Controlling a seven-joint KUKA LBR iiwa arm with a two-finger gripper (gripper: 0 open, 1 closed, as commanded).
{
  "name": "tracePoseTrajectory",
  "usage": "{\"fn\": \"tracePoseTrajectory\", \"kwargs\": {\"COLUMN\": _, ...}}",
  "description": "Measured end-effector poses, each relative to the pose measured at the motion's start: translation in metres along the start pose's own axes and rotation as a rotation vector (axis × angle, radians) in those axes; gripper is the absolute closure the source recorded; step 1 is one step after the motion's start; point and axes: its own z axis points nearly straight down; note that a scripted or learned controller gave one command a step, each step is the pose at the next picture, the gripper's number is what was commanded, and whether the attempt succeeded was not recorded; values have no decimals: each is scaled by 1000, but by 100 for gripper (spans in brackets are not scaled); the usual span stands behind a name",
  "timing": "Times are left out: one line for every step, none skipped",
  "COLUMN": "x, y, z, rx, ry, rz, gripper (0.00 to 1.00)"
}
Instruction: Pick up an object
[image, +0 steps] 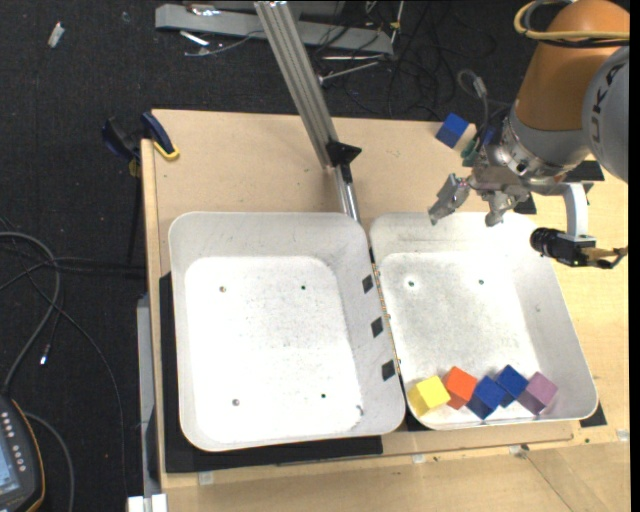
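Several small blocks lie bunched in the near corner of the right bin (560, 310): a yellow block (430, 393), an orange block (460, 384), two blue blocks (487, 396) (512, 380) and a purple block (540, 390). My gripper (470, 208) hangs over the far edge of the right bin, well away from the blocks. Its two fingers (445, 203) are spread apart, open, with nothing between them.
The left bin (190, 300) sits beside the right one. A slanted metal pole (300, 80) runs from the top down to the gap between the bins. A blue cube (453, 129) shows behind the gripper at the bench's back. A clamp (150, 135) sits on the bench's far left corner.
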Motion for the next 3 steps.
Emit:
{"fn": "tracePoseTrajectory", "kwargs": {"x": -18, "y": -78, "z": 33, "rx": 7, "ry": 0, "rz": 9, "gripper": 0}}
{"fn": "tracePoseTrajectory", "kwargs": {"x": -1, "y": -113, "z": 35, "rx": 2, "ry": 1, "rz": 5, "gripper": 0}}
{"fn": "tracePoseTrajectory", "kwargs": {"x": 1, "y": -149, "z": 159, "rx": 8, "ry": 2, "rz": 6, "gripper": 0}}
